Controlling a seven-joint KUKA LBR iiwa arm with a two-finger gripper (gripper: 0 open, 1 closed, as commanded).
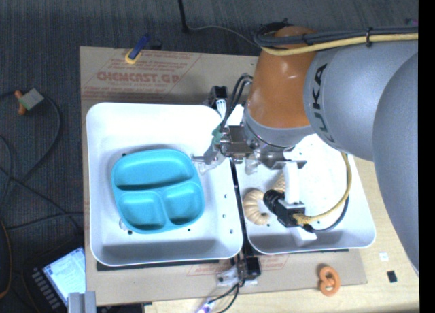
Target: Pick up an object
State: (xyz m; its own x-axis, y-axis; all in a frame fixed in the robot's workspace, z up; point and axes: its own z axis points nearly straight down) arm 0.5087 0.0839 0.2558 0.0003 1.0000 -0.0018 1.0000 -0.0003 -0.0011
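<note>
- Gripper (262,169) hangs over the right bin (353,237); you cannot tell its grasp state.
- Beige ring (254,207) lies just below it, beside the bins' shared wall.
- Blue tray (158,189) sits well to its left, in the left bin (102,169).

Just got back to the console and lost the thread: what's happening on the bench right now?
The grey KUKA arm with the orange band reaches in over the wall between the two shallow white bins. A light-blue plastic divided tray lies in the left bin, untouched. A beige ridged ring-shaped object lies in the right bin, below the wrist. Nothing looks lifted yet.
</note>
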